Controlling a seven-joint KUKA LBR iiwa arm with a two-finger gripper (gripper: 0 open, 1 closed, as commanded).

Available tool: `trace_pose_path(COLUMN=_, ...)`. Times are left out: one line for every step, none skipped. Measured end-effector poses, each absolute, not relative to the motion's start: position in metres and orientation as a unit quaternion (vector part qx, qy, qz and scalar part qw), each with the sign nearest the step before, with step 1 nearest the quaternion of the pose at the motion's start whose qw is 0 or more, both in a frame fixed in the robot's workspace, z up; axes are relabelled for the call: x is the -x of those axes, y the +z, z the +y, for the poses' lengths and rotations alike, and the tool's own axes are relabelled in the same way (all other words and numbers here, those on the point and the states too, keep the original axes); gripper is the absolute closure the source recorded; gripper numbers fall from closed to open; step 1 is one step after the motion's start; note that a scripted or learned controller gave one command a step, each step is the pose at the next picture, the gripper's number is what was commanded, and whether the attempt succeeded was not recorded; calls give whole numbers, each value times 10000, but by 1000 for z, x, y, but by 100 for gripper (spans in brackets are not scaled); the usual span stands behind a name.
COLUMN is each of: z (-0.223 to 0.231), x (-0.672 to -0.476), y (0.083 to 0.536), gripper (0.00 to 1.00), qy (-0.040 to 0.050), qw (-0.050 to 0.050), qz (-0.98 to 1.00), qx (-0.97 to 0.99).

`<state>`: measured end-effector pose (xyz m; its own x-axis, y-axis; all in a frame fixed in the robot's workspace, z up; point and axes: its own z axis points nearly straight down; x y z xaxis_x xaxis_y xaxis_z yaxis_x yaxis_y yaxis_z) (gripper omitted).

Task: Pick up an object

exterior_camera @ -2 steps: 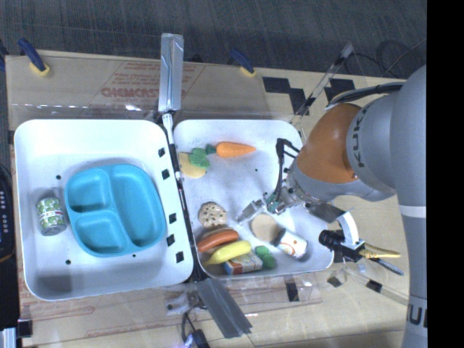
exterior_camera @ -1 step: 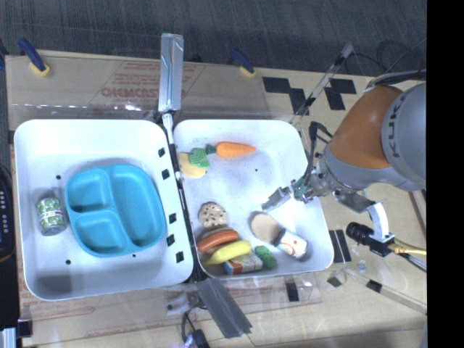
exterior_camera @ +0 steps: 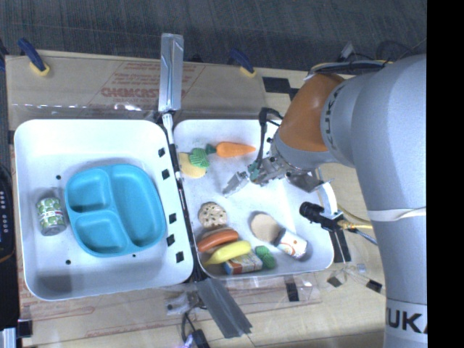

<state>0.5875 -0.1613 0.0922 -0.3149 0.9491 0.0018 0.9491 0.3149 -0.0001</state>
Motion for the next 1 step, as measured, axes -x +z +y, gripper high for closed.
trace_pose_path(z=-133, x=-480, y=94, gripper=0, qy=-21, qw=-31, qz=-7776, qx=6287)
